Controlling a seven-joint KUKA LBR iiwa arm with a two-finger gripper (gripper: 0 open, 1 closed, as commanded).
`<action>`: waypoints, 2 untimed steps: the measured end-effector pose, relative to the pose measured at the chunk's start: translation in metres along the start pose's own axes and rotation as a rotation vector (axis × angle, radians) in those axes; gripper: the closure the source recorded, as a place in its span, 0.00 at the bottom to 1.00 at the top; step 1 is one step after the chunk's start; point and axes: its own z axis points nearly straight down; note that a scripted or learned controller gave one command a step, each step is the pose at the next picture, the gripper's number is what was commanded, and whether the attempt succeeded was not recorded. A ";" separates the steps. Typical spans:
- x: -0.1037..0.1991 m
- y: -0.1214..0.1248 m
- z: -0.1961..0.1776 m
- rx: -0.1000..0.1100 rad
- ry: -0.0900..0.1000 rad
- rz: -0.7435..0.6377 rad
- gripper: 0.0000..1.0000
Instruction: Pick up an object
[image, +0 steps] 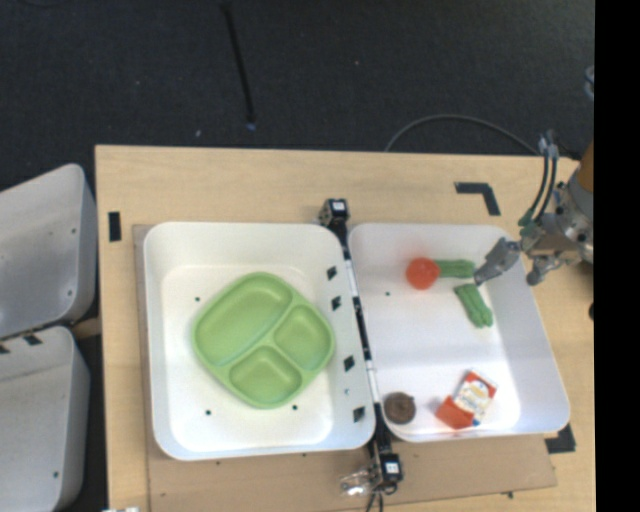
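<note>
End effector (512, 260) spread, empty, above the right white bin (520, 400). Risk: the slim green plastic piece (475, 304) lies flat; fingers may slip off it.

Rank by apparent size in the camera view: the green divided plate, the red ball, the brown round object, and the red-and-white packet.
1. Green divided plastic plate, by far the largest.
2. Red-and-white crinkled packet.
3. Small red ball and brown round object: they look about alike, so I won't rank them.
</note>
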 end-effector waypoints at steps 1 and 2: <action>0.001 0.002 -0.007 -0.013 -0.002 -0.002 0.00; -0.008 0.005 0.052 -0.007 -0.002 -0.001 0.00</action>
